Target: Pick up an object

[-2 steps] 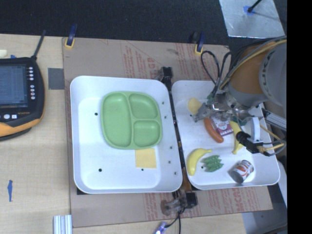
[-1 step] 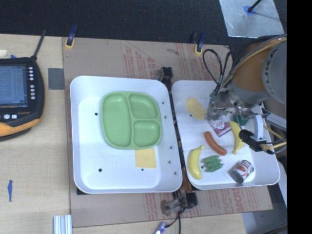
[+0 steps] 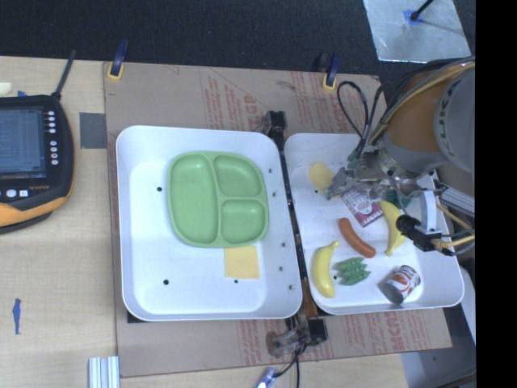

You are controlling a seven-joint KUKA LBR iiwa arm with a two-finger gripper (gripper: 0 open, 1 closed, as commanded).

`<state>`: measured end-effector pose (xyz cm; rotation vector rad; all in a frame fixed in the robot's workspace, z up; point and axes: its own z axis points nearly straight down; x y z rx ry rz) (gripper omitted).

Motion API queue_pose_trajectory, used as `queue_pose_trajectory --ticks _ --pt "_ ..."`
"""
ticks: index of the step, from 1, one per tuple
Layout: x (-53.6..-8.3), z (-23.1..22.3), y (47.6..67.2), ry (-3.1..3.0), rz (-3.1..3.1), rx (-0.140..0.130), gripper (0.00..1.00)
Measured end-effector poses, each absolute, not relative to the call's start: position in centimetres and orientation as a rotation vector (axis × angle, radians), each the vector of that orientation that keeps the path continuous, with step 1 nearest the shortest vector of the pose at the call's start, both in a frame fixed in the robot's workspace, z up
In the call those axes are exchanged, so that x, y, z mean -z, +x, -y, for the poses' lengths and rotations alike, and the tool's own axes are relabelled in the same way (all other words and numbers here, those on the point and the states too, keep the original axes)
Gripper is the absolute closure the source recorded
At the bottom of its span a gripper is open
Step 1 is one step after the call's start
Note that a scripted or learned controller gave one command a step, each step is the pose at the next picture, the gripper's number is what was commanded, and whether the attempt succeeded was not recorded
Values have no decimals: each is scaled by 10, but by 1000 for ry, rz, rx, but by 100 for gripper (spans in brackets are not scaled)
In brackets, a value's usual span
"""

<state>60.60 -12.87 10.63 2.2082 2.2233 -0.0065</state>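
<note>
Objects for picking lie in the right bin (image 3: 452, 297): gripper (image 3: 355, 183), finger state cannot be told, sits low at the far side, just beside a yellow lemon (image 3: 320, 175) and over a red-white packet (image 3: 365, 210). Nearer: sausage (image 3: 356, 238), two bananas (image 3: 323, 269), green pepper (image 3: 352, 271), can (image 3: 401, 284). Left bin (image 3: 145, 289) holds green divided plate (image 3: 216, 198), yellow slice (image 3: 241, 262).

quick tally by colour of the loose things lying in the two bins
Yellow: 4 (lemon, two bananas, cheese slice)
Green: 2 (divided plate, pea pods)
Red or orange: 2 (sausage, packet)
Silver and red: 1 (can)
Total: 9
</note>
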Motion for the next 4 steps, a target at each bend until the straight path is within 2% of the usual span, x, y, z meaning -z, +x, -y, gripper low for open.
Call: queue_pose_trajectory --ticks 1,2,3,4 --pt "-95 149 548 2211 -2223 0 0" --pt "-108 152 550 2203 -2222 0 100" --pt "-192 69 566 2217 -2229 1 100" --pt "-192 69 565 2219 -2228 3 0"
